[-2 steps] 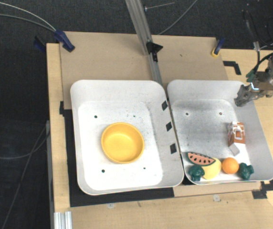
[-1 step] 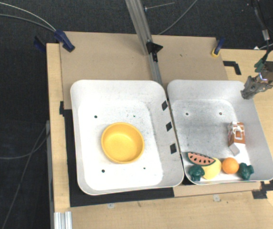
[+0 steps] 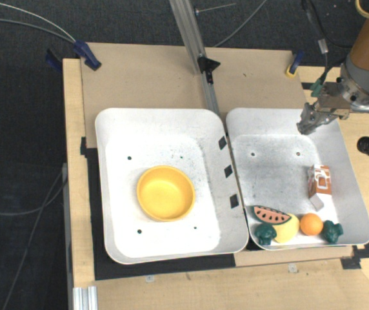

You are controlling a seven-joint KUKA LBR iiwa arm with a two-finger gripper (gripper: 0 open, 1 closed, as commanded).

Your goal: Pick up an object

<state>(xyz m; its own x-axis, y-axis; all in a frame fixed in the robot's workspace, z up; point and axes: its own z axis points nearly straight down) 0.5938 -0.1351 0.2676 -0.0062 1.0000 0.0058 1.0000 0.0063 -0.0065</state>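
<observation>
White plastic bins sit side by side on the bench. The left bin (image 3: 107, 134) holds a yellow bowl (image 3: 165, 192) near its middle. The right bin (image 3: 268, 124) carries all the small things, crowded along its near edge: a watermelon slice (image 3: 273, 214) toward the near left corner, a dark green piece (image 3: 265, 233) just in front of it, a pale yellow fruit (image 3: 288, 229) touching both, an orange (image 3: 311, 225) beside that, and another green piece (image 3: 331, 231) at the near right corner. A small brown and white carton (image 3: 319, 181) lies by the right edge, apart from the cluster.

The gripper (image 3: 306, 125) hangs over the far right corner of the right bin, well apart from every object; whether it is spread or closed cannot be told from this slant, and nothing is seen in it.

Nothing is picked yet. The likely trouble lies in the crowding: a descent into the near-edge cluster could nudge neighbours, catch two things, or strike the bin's sloped wall. The round orange may roll away under a closing grip. The carton, standing alone, looks the safer target, though its closeness to the right wall could block one side of the grip.
</observation>
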